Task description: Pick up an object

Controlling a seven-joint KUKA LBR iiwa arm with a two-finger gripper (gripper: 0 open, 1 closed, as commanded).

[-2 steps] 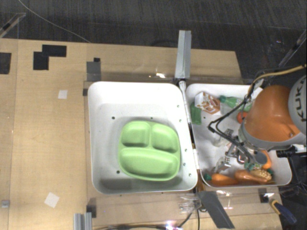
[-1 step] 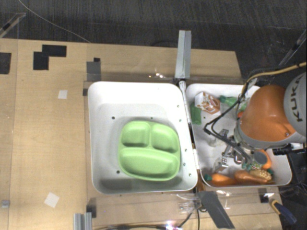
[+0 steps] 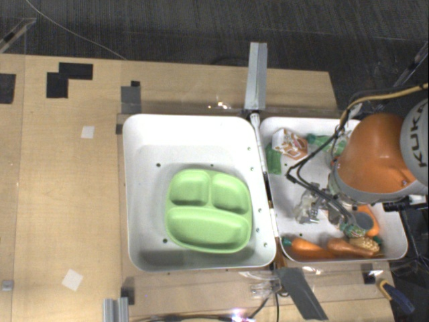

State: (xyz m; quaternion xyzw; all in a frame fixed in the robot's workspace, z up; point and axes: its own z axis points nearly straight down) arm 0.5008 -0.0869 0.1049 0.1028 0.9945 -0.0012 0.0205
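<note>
On the table (image 3: 60,200) sit two white bins side by side. The left bin (image 3: 144,153) holds a green three-compartment tray (image 3: 208,210), lying toward its 5 o'clock corner. In the right bin (image 3: 285,230), the arm's claw (image 3: 320,210) is low near the centre; whether it is open or shut cannot be told. An orange carrot (image 3: 308,248) lies at 6 o'clock along the front wall, a corn cob (image 3: 358,247) just beside it toward 4 o'clock. A printed packet (image 3: 291,143) lies at 11 o'clock.
</note>
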